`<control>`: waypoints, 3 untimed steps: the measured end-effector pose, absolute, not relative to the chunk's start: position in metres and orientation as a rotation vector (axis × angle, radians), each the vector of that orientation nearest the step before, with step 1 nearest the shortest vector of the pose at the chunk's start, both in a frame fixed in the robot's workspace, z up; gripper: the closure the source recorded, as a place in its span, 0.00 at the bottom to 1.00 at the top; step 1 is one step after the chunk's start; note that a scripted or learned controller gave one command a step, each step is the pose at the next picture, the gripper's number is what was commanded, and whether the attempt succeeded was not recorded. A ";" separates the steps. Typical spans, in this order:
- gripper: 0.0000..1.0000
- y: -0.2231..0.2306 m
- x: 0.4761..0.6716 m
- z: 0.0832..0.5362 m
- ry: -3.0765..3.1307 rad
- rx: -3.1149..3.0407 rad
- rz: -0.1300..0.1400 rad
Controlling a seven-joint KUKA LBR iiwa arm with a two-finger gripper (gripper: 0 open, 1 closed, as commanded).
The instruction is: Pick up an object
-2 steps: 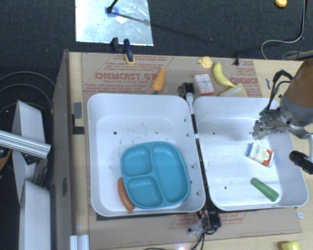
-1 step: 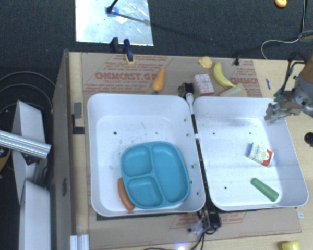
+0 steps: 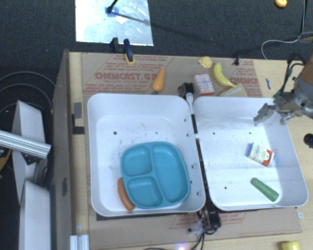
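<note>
Bins side by side on a cardboard-covered bench; the right bin (image 3: 235, 139) serves as the landmark here. Inside it, toward its right wall, lies a small carton (image 3: 260, 154), white with blue and orange print, tilted; nearer the front right corner of the same bin lies a green cylinder (image 3: 264, 189), slanted, apart from the carton; the rest of that bin's floor shows only dark specks. The gripper (image 3: 274, 113) hangs over the bin's back right corner, above the rim, well apart from both carton and cylinder; its two grey fingers (image 3: 262, 114) look spread apart, with nothing between them; the arm (image 3: 308, 85) rises from it toward the right edge of the view, past the bin's right wall.

Touching the right bin's left wall is the left bin (image 3: 101, 139); it holds a blue divided tray (image 3: 155, 174) toward its front, and an orange sausage-shaped thing (image 3: 125, 194) lies just beside the tray's left front edge, against the bin's front wall.

Behind the right bin, on the cardboard, lie a banana (image 3: 222, 76), a pale yellow lump (image 3: 205, 62) just beside the banana's far end, and a small pink-and-white box (image 3: 204, 84) near the bin's back left corner; a carrot (image 3: 158, 80) lies further left, behind the left bin.
</note>
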State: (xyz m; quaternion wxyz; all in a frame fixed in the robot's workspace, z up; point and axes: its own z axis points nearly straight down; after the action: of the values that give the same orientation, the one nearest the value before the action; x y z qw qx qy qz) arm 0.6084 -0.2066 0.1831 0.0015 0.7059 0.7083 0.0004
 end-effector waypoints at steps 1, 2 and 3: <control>0.00 -0.206 0.565 0.106 2.224 2.225 -0.004; 0.00 -0.200 0.648 0.090 2.225 2.207 0.007; 0.00 -0.207 0.594 0.145 2.219 2.221 0.001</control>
State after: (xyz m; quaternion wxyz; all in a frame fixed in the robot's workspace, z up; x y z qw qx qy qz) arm 0.5942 -0.2074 0.1455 0.0011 0.7074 0.7068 0.0003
